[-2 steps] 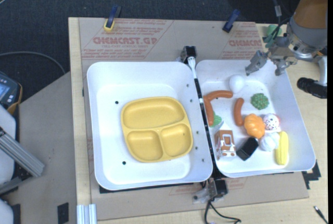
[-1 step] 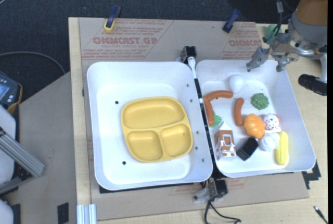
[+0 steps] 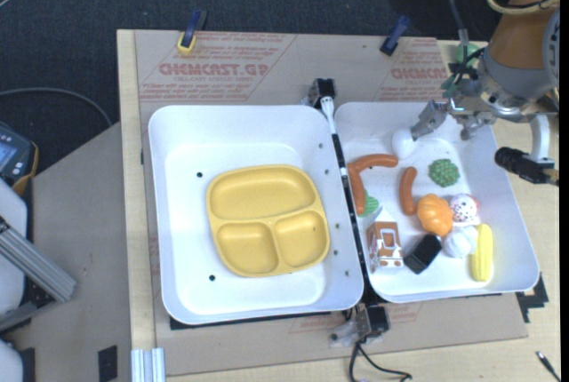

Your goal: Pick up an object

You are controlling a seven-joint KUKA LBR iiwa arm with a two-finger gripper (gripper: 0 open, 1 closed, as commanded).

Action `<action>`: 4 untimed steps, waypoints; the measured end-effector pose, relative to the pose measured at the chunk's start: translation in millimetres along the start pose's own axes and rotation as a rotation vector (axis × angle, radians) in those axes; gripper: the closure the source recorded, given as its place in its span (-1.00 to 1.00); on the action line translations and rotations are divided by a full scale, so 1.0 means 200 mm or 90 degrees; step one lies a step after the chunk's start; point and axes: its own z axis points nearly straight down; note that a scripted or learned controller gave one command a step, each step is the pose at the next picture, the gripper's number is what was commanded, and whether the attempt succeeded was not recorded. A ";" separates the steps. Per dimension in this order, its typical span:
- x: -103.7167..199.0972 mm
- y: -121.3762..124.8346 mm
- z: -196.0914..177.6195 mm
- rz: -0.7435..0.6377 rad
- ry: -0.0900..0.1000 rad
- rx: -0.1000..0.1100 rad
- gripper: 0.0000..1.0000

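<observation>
The right bin [image 3: 516, 194] holds several small toys: a white egg [image 3: 404, 142], two sausages [image 3: 373, 162] [image 3: 407, 190], a green broccoli piece [image 3: 444, 171], an orange fruit [image 3: 434, 213], a spotted white ball [image 3: 463, 210], a yellow corn-like piece [image 3: 481, 252], a black block [image 3: 422, 252] and a brown-and-white toy [image 3: 384, 245]. My gripper [image 3: 447, 124] hangs over the bin's far edge, just right of the egg and above the broccoli. It is open, with nothing between its fingers.
The left bin [image 3: 178, 194] holds a yellow divided tray [image 3: 267, 218]. A black divider clip [image 3: 323, 92] sits where the bins meet. Clamps [image 3: 189, 32] [image 3: 395, 35] stand on the board's far edge. The arm [image 3: 524, 25] rises at the far right.
</observation>
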 end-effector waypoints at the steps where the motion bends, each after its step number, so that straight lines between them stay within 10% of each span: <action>1: 0.00 0.01 0.21 0.000 0.000 0.000 -1.00; 2: 0.00 0.01 0.41 -0.001 0.000 0.000 -1.00; 3: 0.00 0.01 0.34 -0.001 -0.001 -0.002 1.00; 4: 0.05 0.01 0.05 -0.001 -0.002 -0.007 1.00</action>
